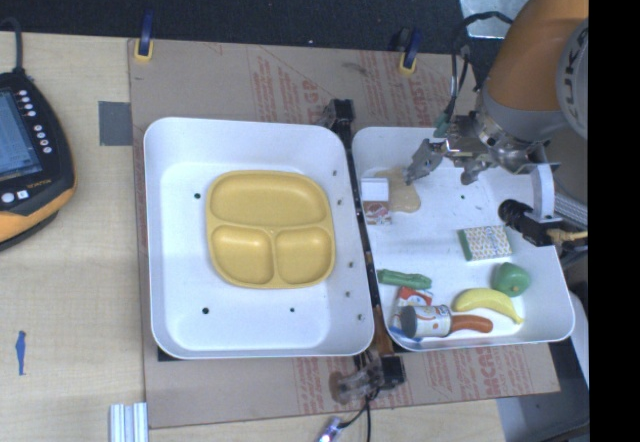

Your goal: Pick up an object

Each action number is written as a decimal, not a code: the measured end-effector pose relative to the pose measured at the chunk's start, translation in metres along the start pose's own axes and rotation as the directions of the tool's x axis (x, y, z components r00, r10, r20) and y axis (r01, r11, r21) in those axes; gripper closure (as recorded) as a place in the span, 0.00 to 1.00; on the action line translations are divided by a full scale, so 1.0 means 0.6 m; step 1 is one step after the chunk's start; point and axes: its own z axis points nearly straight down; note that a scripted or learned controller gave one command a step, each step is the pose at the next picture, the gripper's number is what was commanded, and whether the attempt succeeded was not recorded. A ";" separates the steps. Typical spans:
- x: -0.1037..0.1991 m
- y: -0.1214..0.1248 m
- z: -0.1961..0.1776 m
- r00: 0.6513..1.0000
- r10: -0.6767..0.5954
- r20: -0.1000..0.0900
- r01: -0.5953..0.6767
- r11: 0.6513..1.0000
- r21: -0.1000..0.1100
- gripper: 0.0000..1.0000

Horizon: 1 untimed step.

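My gripper [445, 168] hangs over the far part of the right bin [440, 230], its fingers spread and open with nothing between them. One fingertip [420, 166] points toward a flat tan piece [404, 196] lying just below and left of it. Next to that piece sits a small white and red box [375, 200]. Nearer the front lie a green patterned block [485, 242], a green round fruit [512, 278], a banana [488, 303], a green pod [405, 279], a tipped can [425, 320] and a red chili [470, 325].
The left bin [180, 230] holds a yellow divided plate [270, 228]. A handheld control pendant [25, 160] lies on the bench at far left. Clamps [145, 40] pin the cardboard at the back edge. A black fitting [525, 220] juts in at the right bin's right rim.
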 end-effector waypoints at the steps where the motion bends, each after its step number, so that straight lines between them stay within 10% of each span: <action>1: 0.000 0.059 0.173 1.000 -0.003 0.002 0.003 1.000 0.004 0.00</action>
